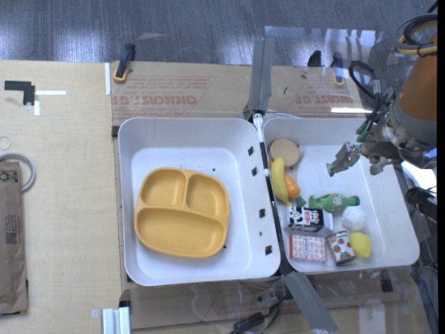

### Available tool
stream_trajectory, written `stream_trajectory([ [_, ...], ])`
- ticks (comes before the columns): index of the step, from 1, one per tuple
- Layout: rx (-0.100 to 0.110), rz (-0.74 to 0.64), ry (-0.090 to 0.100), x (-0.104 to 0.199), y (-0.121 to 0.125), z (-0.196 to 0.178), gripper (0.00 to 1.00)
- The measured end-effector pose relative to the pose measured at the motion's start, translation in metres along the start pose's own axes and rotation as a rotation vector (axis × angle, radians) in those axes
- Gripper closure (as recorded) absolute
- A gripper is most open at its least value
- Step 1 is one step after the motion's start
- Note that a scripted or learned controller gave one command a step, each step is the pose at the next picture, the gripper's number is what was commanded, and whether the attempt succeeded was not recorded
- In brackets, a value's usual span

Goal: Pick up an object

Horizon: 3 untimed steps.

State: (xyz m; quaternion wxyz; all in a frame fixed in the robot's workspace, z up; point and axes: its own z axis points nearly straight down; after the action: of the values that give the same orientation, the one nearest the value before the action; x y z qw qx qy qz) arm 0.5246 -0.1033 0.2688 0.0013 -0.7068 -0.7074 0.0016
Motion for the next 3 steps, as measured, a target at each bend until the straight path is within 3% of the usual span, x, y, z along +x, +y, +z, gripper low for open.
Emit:
stream_trajectory([
  [1,0.002,0.001,-0.001,-0.001,0.0,-0.008,1.0],
  [2,-0.002,-0.528,0.0,-0.012,-0.027,0.095,1.0],
  [3,-0.028,-0.731,-0.018,-0.002,-0.037,0.155,1.0],
])
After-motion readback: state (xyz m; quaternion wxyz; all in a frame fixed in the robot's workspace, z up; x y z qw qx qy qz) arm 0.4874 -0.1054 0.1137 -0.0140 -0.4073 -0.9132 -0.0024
